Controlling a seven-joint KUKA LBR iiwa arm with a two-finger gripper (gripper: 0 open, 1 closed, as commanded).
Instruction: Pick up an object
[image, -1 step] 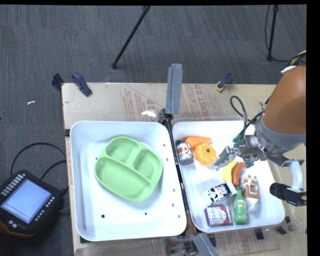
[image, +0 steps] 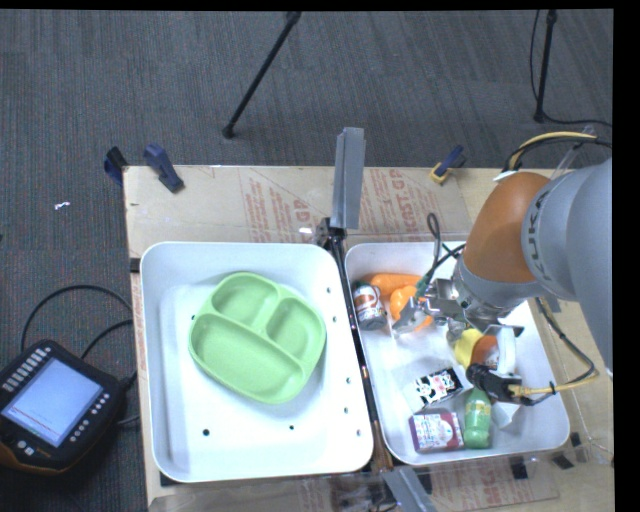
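While claw (image: 425, 308) sits low among right bin (image: 556, 385) clutter, jaw state unclear.

From here I cannot make out the pincer (image: 432, 312): the arm's bulk (image: 520, 245) covers most of it, and its tips blur into the orange pieces (image: 398, 290). The arm also hides part of the yellow item (image: 468, 346). The small carton's (image: 437, 385) print is too small to read.
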